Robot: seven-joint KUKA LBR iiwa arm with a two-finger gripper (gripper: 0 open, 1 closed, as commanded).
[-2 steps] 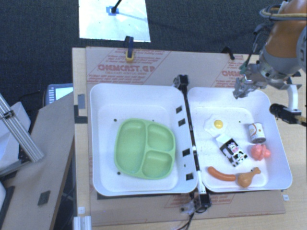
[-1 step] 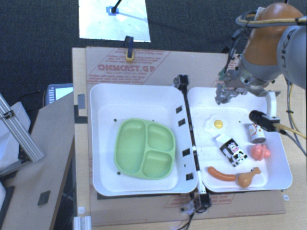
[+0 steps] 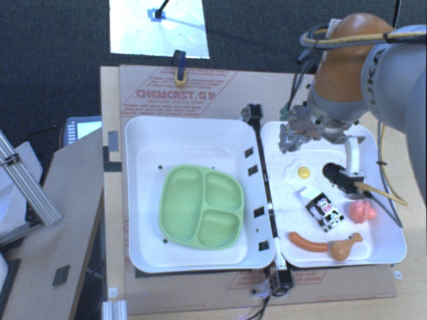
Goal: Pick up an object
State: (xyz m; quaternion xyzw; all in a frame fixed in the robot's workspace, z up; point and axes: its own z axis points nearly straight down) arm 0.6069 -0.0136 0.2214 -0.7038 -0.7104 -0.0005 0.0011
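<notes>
Fried egg (image 3: 297, 173) flat, glossy plastic | sausage (image 3: 309, 243) smooth, curved | gripper (image 3: 291, 143) jaws' state: cannot tell

Above the bins, in the upper middle of the frame, you can read "CHEMCAST" in red capitals on the tan protective-paper sheet (image 3: 175, 93), followed by a few letters too blurred to make out.
</notes>
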